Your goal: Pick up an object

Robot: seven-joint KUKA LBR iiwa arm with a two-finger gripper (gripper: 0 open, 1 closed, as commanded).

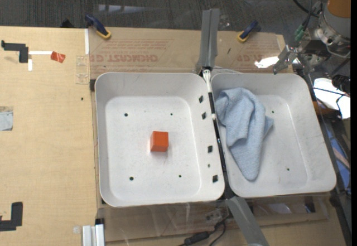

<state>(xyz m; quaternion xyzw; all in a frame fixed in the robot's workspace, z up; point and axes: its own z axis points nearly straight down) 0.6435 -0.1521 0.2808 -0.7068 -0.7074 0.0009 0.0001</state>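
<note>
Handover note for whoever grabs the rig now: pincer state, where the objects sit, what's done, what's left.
Pincer: above the right bin's far right corner, outside its rim, holding nothing.
Objects: orange block near the middle of the left bin; blue cloth crumpled in the right bin's left half, against the divider side.
Done: nothing picked.
Left: descend on one object, grasp, lift.
</note>
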